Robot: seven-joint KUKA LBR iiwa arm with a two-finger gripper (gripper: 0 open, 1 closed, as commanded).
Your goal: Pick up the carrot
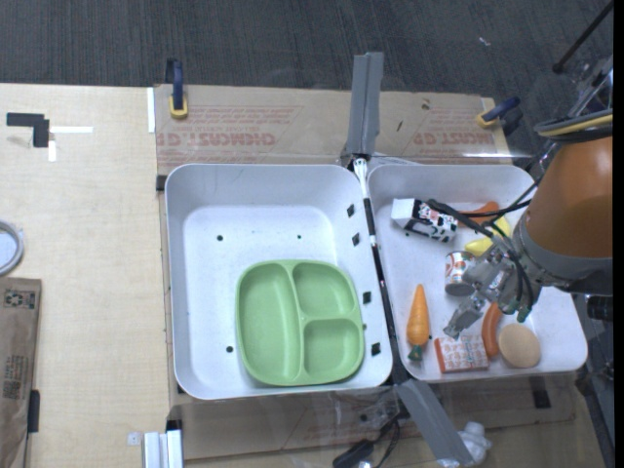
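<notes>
The carrot (417, 316), orange with a green stub at its near end, lies lengthwise in the right bin (390, 291) close to the bin's left wall. My gripper (462, 305) hovers just right of it, reaching in from the right, over the bin floor. Its two grey fingers (466, 318) point down and to the left, spread apart and open, with nothing between them. A small gap separates the carrot from the gripper.
Around the gripper lie a small can (455, 264), a red sausage (490, 331), a beige egg-shaped thing (519, 346) and a red-and-white packet (460, 356). A black-and-white cow toy (427, 219) sits at the back. A green divided plate (300, 322) lies in the left bin (195, 261).
</notes>
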